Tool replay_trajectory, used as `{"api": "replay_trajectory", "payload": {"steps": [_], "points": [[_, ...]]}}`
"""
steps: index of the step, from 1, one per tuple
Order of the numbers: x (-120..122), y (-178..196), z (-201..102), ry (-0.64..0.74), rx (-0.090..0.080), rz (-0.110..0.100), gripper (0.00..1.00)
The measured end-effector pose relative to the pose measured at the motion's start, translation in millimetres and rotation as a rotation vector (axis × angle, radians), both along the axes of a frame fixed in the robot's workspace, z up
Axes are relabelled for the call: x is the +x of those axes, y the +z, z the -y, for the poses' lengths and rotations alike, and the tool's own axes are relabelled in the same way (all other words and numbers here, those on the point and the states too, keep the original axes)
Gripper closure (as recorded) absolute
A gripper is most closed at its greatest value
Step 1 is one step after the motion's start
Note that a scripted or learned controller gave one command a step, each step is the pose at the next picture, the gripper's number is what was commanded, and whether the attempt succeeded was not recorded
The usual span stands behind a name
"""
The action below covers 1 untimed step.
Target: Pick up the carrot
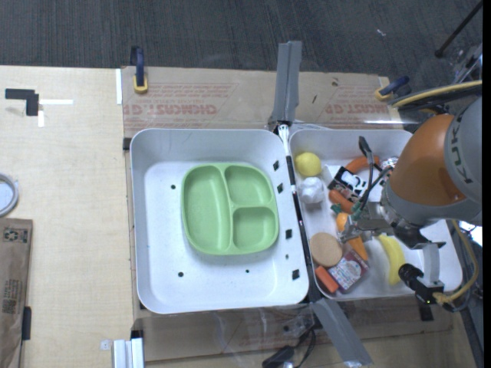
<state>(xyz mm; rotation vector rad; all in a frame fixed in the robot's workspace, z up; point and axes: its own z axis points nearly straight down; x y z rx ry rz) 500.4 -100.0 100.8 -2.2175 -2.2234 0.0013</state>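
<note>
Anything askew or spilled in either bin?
Nothing spilled or damaged. The green tray sits slightly rotated in the left bin. In the right bin the food items lie jumbled together under the arm; that looks like normal clutter.

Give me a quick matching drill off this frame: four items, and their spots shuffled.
Items:
1. green divided plate
2. lemon
3. banana
4. blue-handled clamp

Places:
A. right bin, far left corner
B. cardboard edge, behind the left bin
C. middle of the left bin
D. right bin, near side, just under the arm

Pairs: 1-C, 2-A, 3-D, 4-B
</note>
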Motion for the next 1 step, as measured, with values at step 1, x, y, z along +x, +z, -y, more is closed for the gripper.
{"api": "replay_trajectory", "payload": {"steps": [1], "points": [[76.2,90.4,-22.5,-0.234,-0.003,-0.001,1.00]]}}
